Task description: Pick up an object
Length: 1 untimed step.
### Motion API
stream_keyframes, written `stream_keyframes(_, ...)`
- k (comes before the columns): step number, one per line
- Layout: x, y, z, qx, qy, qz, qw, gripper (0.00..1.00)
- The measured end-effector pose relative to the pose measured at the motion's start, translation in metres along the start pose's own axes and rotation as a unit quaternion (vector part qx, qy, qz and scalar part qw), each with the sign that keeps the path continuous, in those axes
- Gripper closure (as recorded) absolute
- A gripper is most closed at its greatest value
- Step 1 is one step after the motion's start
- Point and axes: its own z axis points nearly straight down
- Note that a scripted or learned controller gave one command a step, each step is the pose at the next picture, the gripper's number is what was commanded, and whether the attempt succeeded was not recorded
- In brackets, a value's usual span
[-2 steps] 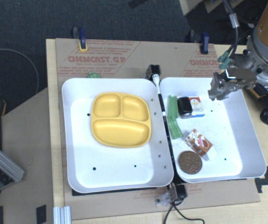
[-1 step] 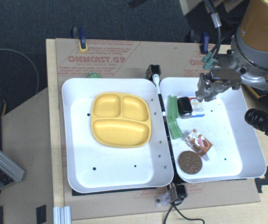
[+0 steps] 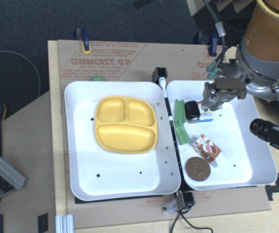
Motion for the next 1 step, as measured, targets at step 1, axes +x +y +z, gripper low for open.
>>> stream_keyframes(1, 0.0556, 0.0002, -0.0348, -0.005, 0.001, -0.003, 1.0, 1.0)
